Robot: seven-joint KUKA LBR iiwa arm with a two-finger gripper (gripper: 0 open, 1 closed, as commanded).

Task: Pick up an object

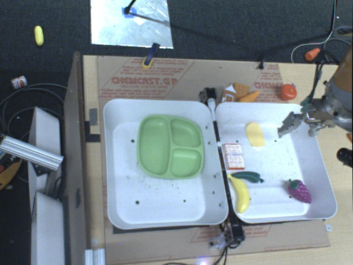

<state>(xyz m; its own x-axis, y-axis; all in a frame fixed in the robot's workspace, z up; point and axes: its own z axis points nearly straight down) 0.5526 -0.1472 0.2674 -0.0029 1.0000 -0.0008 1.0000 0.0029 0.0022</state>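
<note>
The right bin [317,148] holds several small objects. A pale yellow lump [255,134] lies near its back, and a red and white box [234,155] sits by the left wall. A dark green pepper [246,176] and a yellow banana [241,195] lie toward the front, with a purple bunch of grapes [298,191] at the front right. My gripper [300,128] hangs over the bin's back right part, to the right of the yellow lump. It is open, with nothing between its fingers.
The left bin [124,203] holds a green divided plate [169,147]. Behind the right bin, on the cardboard, lie an orange carrot-like piece [246,95] and a red-orange ball [288,91]. Cables run along the right side.
</note>
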